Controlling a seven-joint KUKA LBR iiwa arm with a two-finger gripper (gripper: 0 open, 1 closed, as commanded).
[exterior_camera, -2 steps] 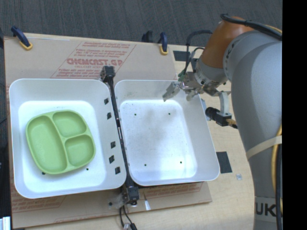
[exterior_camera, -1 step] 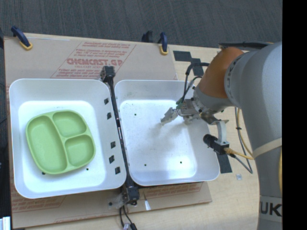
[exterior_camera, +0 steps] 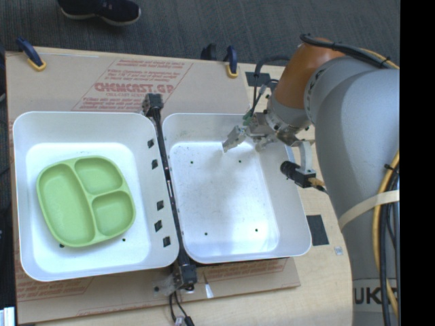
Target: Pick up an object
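Camera view, looking down at a slant: I see the desk (exterior_camera: 319,277) carrying a brown cardboard sheet (exterior_camera: 102,80) with red print on it. I can read "CHEMCAST GP" in the large line; the smaller lines around it are too fine for me to make out.

I'll place everything from the right bin (exterior_camera: 231,189), the white one in the middle of the picture. The arm (exterior_camera: 353,134) is the biggest thing, coming in from right of that bin, grey with its orange band (exterior_camera: 302,70) beyond the bin's far right corner. White letters "UK" show on the arm's base (exterior_camera: 370,296), off the bin's near right corner; the rest is cut off.

The left bin (exterior_camera: 81,189) sits touching the right bin's left side, the two joined by black clips along the seam. In it lies a green divided plate (exterior_camera: 85,199), three compartments, flat on the floor, well apart from the hand.

The hand (exterior_camera: 238,140) hangs over the right bin's far edge, tilted down toward its floor. I cannot tell how far it is spread, and I see nothing in it.

A dark shoe (exterior_camera: 98,5) stands on the floor beyond the desk.
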